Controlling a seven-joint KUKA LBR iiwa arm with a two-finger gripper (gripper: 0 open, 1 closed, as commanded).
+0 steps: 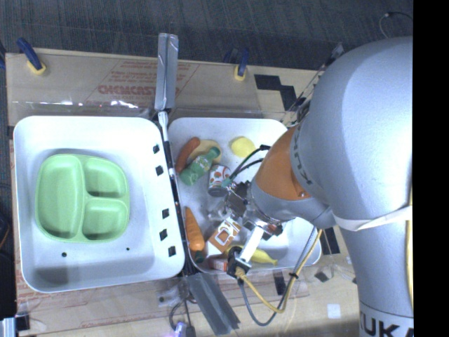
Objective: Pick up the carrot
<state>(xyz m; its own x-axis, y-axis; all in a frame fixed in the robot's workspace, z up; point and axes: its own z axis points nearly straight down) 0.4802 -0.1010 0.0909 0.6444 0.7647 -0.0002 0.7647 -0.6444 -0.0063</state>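
Observation:
The carrot (194, 231) is orange and lies lengthwise along the left wall of the right bin (273, 127), near its front corner. My gripper (226, 203) is low over the middle of that bin, just right of the carrot and a little farther back, among the clutter. The wrist and orange band cover most of it. Nothing can be seen held in it.
In the right bin lie a reddish-brown sausage (186, 153), a green bottle (198, 167), a yellow lemon (243, 146), a small can (219, 179), an orange-and-white box (223, 238) and a banana (264, 257). The left bin (28, 258) holds a green divided plate (83, 196).

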